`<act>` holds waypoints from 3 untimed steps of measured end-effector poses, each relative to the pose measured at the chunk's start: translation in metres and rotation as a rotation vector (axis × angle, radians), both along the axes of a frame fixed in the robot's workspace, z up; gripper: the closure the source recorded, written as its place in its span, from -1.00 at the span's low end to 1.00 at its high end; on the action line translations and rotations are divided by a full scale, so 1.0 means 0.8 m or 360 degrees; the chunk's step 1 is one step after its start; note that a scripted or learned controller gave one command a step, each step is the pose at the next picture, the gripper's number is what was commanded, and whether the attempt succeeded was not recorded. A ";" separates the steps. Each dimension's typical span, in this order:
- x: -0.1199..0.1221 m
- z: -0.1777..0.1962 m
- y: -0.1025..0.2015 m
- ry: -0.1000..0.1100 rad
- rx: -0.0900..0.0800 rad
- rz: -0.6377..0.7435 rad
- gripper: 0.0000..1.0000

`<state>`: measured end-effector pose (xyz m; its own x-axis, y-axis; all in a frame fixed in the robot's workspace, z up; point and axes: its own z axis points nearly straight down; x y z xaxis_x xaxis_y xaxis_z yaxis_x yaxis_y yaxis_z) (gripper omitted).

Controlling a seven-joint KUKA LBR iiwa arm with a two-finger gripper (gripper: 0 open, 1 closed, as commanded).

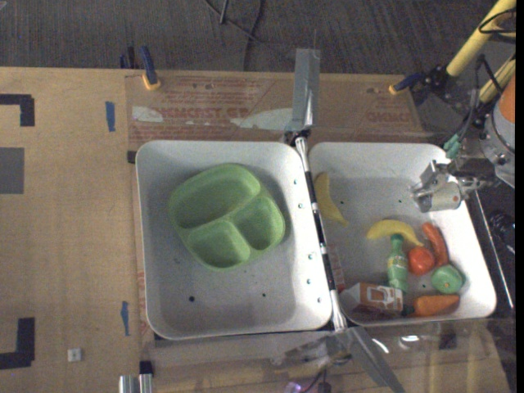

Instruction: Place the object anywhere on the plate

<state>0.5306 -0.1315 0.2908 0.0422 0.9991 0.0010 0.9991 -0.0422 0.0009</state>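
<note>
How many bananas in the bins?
2. One yellow plastic banana lies against the right bin's left wall; the other yellow banana curves atop the toy pile lower right. Others could be buried there.

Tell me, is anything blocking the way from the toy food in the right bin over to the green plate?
Only the raised rims where the two white bins meet lie between. The green three-compartment plastic plate sits in the left bin with nothing on it. The toys cluster at the right bin's near corner; the end effector hovers above them.

green plate, toy food, tool
</note>
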 end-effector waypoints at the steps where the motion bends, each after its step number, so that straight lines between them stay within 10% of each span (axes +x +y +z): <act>1: -0.050 -0.009 0.015 0.0003 0.0000 0.0669 1.00; 3: 0.075 -0.132 0.159 -0.0003 -0.0002 0.1246 1.00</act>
<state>0.5905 -0.0045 0.1855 -0.6748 0.7380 -0.0007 0.7380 0.6748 0.0021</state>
